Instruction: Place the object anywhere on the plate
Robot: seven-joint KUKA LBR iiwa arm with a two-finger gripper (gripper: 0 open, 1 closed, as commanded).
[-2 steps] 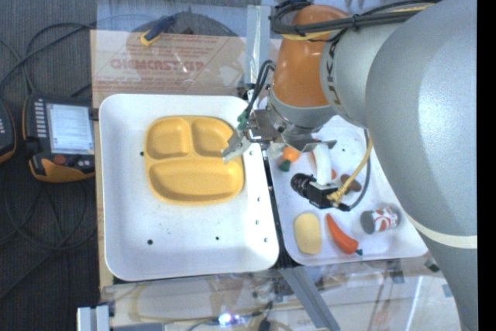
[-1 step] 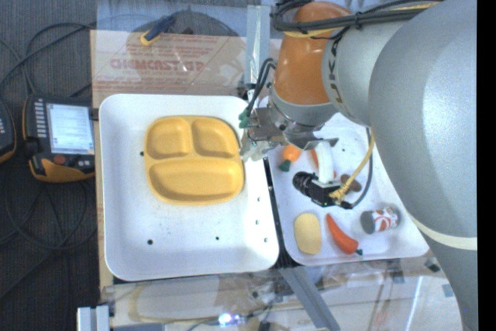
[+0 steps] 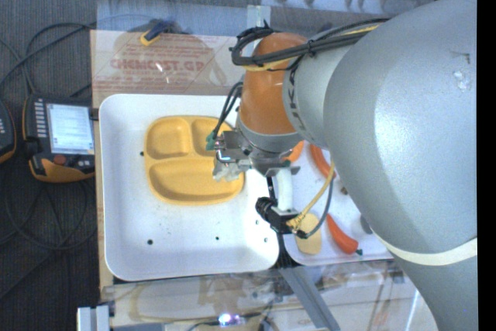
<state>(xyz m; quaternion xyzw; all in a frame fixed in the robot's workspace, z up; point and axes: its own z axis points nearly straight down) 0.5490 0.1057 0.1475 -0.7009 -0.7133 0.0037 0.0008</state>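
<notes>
A yellow plate (image 3: 186,159) with three compartments lies in the left white bin (image 3: 132,236). My gripper (image 3: 227,169) hangs over the plate's right edge, beside the large lower compartment. The orange wrist band and the grey arm cover the plate's right rim and most of the right bin. I cannot make out any object at the gripper's tip.
In the right bin (image 3: 364,250), partly under the arm, lie two orange carrot-like pieces (image 3: 342,235) (image 3: 318,158) and a pale yellow piece (image 3: 309,243). A handheld control unit (image 3: 63,137) rests left of the bench. A brown board (image 3: 167,70) lies behind the left bin.
</notes>
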